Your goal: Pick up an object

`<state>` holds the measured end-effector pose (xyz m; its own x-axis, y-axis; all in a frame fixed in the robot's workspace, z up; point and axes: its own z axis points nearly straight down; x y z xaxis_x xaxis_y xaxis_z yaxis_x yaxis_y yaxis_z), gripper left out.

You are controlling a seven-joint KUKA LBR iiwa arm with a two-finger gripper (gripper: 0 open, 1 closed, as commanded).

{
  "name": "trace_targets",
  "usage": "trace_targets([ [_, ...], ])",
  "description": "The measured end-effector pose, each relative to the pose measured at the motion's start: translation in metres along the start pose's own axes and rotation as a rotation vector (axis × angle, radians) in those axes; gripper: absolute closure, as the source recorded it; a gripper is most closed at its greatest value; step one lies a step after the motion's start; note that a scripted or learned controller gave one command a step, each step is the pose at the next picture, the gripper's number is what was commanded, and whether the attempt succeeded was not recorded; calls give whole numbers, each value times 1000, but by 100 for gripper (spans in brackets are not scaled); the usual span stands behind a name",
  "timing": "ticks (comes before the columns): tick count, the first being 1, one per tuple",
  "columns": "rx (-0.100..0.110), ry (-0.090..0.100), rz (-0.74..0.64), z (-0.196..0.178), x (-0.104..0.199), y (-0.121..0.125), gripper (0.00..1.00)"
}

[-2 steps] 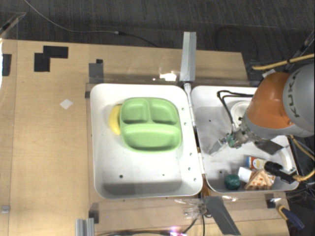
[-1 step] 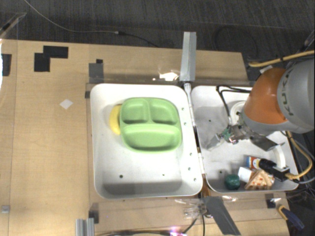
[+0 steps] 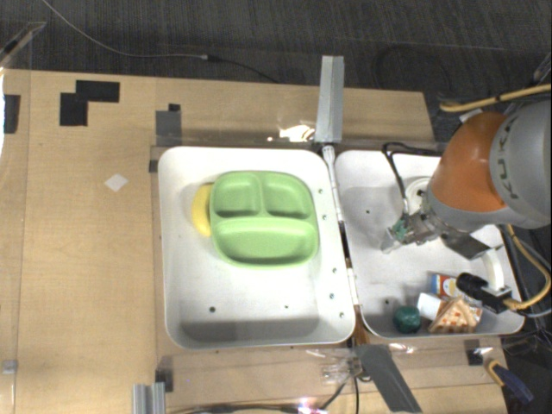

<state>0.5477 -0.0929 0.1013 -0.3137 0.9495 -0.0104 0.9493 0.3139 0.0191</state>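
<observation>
Fingers (image 3: 398, 234) hang over the right bin's (image 3: 371, 192) bare middle, can't tell if they're apart or together, nothing visibly held, so pick isn't done; green ball (image 3: 407, 320) and carton (image 3: 440, 296) sit at its near edge.

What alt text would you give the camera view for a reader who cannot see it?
A grey arm with an orange band reaches from the right over the right bin, its gripper low near the bin's middle, apart from a dark green ball and small packets at the near edge. The left bin holds a green divided tray overlapping a yellow object.
</observation>
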Motion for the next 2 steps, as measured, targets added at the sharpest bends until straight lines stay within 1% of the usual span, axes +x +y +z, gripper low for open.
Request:
trace_targets([
  [1, 16, 9, 9, -23, 3, -62, 100],
  [2, 9, 8, -31, 11, -5, -62, 100],
])
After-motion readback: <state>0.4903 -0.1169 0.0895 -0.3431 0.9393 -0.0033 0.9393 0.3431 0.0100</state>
